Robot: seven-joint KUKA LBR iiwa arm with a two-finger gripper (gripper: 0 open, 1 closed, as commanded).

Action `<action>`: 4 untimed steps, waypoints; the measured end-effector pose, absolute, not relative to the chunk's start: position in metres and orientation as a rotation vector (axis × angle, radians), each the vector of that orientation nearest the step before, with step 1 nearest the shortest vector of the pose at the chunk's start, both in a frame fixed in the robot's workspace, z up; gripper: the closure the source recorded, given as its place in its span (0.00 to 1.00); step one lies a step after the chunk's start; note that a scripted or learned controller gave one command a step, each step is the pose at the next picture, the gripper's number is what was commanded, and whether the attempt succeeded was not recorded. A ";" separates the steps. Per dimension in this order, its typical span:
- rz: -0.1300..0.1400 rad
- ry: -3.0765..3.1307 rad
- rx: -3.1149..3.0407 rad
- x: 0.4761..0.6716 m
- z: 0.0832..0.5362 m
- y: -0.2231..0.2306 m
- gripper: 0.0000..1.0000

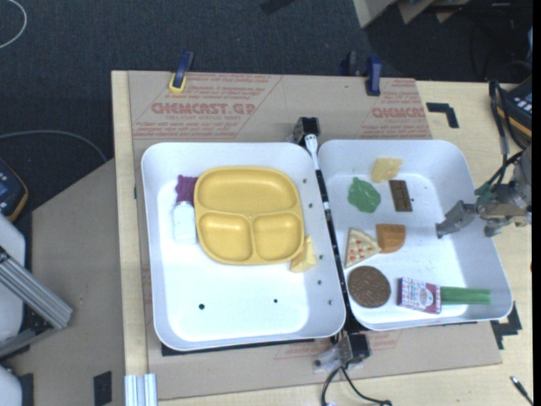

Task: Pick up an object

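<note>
While gripper (446, 224) hangs low at right bin (473, 163) right wall, jaws seem spread, nothing between them; view soft there, so hedge. Nearest jaws: orange block (390, 237), brown bar (400, 195). Further out: green lump (364, 195), pizza-slice toy (361, 247), brown disc (369, 286), green-handled toothbrush pack (439, 295). Risk: jaws offset from every item, closing here grabs air; descent near wall may clip rim.

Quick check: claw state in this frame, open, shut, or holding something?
Claw: over the right bin's right side, nothing seen between it; open or shut cannot be told.
</note>
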State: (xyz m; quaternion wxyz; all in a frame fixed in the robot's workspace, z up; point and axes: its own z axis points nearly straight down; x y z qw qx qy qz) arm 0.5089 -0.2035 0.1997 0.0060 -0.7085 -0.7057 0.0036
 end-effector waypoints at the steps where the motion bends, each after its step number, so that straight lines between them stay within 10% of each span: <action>1: 0.000 -2.222 -2.222 0.512 0.207 -0.203 0.00; 3: 0.003 -2.217 -2.217 0.505 0.091 -0.202 0.00; 4: 0.000 -2.221 -2.224 0.507 0.104 -0.203 1.00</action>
